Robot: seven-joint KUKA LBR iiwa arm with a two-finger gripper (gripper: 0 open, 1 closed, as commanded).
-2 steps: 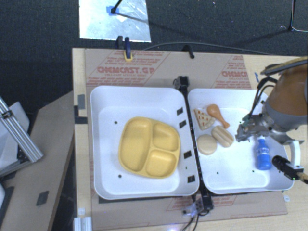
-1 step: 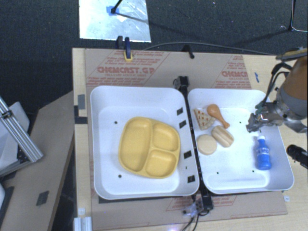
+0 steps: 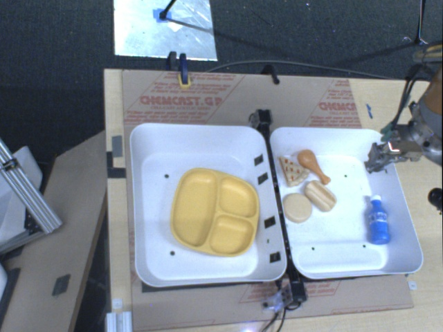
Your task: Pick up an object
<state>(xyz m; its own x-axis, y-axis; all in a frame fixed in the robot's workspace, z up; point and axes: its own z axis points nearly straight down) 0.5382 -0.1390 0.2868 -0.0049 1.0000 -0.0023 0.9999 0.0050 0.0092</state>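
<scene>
Grey fingers, opening unclear, hover at right bin's rim above blue bottle.

Tray in left bin; bottle and toy foods in right bin

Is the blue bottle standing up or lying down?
Lying down: the blue bottle rests lengthwise on the right bin's floor, white cap toward the far side.

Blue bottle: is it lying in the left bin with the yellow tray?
No, the blue bottle lies in the right bin, near its right wall, while the yellow tray sits in the left bin.
</scene>
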